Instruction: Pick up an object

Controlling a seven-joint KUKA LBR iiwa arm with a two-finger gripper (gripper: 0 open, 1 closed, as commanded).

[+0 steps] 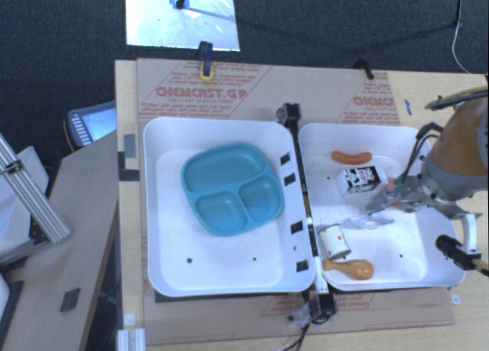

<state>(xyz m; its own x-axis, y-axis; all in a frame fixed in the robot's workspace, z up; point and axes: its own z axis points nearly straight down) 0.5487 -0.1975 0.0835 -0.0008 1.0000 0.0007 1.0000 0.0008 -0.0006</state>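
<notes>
At the near edge of the right bin [428,271] lies a tan drumstick-shaped toy [350,268], close to the divider between the bins; just behind it, touching or nearly so, a small white cup-like piece with a brown band [333,241]; both sit in the bin's near-left corner. Farther in, about mid-bin, a pale flat utensil [367,222] lies on the floor, and the gripper [382,203] hangs right over its far end, reaching in from the bin's right side; whether the gripper is apart or together I cannot tell, and nothing is visibly between it. Beyond that sits a small black-and-white carton [359,180], and nearest the far edge an orange sausage-shaped toy [351,157]. The left bin [164,261] carries a blue divided plate [231,187] near its middle.

Judged from this, the pick is aimed at the utensil or the carton, and no object is lifted yet. To do it well, the gripper should settle squarely over one item, not between the two; the carton looks the better target, being taller and boxy; the utensil lies thin and flat and may slip out. Descend straight, close firmly, lift slowly, and keep away from the bin wall.
</notes>
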